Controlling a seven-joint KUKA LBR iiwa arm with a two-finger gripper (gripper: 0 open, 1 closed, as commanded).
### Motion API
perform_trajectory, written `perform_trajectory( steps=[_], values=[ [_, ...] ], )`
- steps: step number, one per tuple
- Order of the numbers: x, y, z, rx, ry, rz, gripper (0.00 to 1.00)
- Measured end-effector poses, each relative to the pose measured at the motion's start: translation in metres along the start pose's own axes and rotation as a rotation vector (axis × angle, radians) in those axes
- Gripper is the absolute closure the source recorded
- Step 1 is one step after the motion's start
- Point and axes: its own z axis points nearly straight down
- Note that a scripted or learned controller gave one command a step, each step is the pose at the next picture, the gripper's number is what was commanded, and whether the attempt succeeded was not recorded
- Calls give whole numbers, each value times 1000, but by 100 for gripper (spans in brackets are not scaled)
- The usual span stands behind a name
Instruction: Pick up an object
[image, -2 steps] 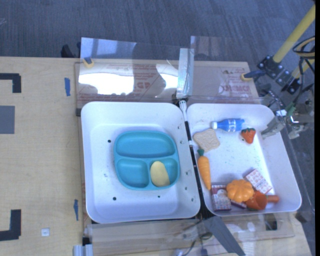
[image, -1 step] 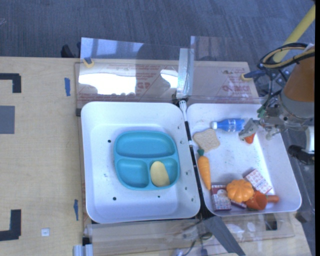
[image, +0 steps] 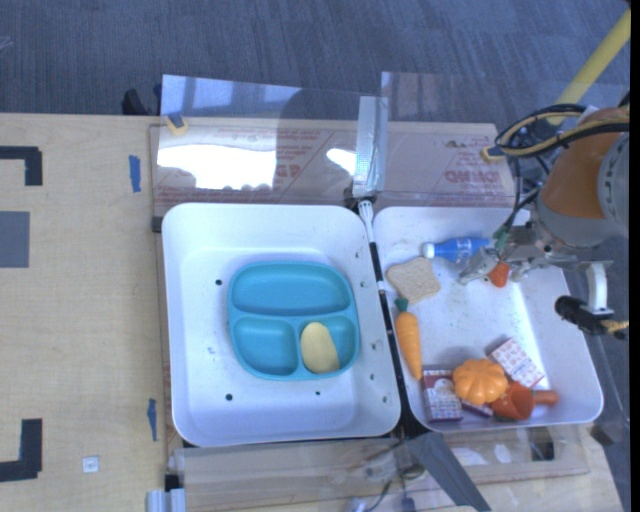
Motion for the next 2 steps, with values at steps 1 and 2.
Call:
perform_trajectory(
  steps=[1, 2],
  values=[
    [0, 2, -12, -4, -2, -2, 100],
    [35, 17, -131, -9, -1, -72, 100]
  ],
)
